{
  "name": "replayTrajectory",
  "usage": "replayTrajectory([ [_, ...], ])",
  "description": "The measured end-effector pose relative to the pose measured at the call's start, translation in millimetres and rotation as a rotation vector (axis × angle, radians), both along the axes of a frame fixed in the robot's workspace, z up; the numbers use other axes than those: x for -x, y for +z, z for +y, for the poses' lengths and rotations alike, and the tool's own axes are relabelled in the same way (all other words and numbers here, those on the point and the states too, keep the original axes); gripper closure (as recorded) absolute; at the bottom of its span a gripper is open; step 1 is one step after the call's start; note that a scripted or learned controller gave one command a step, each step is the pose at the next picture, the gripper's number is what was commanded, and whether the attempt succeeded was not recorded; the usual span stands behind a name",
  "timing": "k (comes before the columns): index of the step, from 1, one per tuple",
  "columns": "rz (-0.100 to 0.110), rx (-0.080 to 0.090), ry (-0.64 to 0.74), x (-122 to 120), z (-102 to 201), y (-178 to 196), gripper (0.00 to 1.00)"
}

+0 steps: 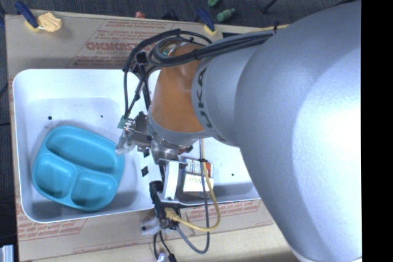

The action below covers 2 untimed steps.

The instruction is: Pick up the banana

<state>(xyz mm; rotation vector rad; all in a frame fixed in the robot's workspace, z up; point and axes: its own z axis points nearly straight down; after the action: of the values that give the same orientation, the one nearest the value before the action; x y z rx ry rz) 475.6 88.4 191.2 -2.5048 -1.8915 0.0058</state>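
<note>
My smooth grey arm (295, 119), banded in glossy orange, hangs over the shallow white bin (37, 89). My gripper (135, 139) sits at the rim of a rounded blue three-compartment tray (77, 172). I cannot tell whether it is spread or pressed together, nor where the banana lies.

Red lettering (116, 46) on the cardboard sheet (72, 26), too blurred for reading

The grey arm (295, 113) comes in from the right of the blue tray (77, 165) and bends steeply downward. Its orange band (175, 95) lies up and to the right of the tray. The wrist (161, 145) below it points down just right of the tray. The metallic hand (130, 137) juts left to the tray's right rim; whether it touches cannot be told.
</note>
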Motion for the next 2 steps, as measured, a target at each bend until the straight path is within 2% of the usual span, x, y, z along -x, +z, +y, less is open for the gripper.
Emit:
replayTrajectory([
  [1,0.003,0.000,0.002,-0.3,-0.3,9.7,1.00],
  [2,0.006,0.000,0.008,-0.5,0.3,19.3,1.00],
])
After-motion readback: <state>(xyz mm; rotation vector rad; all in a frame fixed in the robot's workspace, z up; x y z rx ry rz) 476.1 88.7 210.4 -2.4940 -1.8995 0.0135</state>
